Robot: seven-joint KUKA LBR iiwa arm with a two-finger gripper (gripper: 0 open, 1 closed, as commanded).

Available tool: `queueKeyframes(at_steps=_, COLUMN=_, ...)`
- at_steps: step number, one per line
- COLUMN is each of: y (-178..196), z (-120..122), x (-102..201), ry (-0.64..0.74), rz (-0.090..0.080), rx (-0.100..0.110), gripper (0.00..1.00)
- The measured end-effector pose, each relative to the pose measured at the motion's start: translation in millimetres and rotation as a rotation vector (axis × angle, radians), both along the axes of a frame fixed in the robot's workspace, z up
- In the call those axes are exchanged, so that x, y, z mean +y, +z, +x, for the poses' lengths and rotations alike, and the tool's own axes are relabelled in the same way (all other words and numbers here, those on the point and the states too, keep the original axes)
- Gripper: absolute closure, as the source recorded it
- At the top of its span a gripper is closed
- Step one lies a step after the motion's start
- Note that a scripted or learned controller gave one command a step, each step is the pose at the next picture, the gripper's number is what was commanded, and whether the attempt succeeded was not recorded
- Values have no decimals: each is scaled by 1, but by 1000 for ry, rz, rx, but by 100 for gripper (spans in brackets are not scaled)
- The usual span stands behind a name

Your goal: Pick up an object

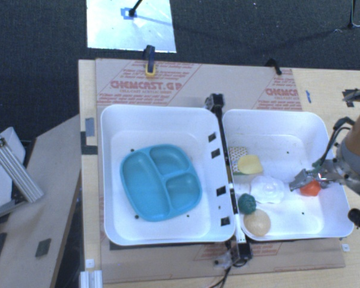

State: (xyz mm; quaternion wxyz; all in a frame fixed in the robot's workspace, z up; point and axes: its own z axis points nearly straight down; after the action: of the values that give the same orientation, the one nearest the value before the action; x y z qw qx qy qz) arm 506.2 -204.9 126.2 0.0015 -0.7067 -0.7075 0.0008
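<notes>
In the right bin (300, 125), the gripper (309, 182) sits at three o'clock, its jaws clamped around a small orange-red object (311, 189), partly hidden by them. The arm is cut off at the frame's edge.

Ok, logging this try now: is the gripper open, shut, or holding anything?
Gripper: cannot be told; it sits right beside the orange object.

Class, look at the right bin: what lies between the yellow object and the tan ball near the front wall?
In the camera view, between the yellow object and the tan ball lie a white round object and a dark teal ball.
</notes>
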Motion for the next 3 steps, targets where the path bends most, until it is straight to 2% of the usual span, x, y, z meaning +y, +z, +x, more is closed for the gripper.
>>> queueKeyframes(at_steps=1, y=-44, z=0, x=0, ry=-1, rz=-1, rx=-3, gripper=0)
queueKeyframes(at_steps=2, y=-30, z=2, x=0, ry=0, rz=-3, rx=-8, gripper=100)
queueKeyframes(at_steps=3, y=16, z=11, x=1, ry=3, rz=-3, rx=-7, gripper=100)
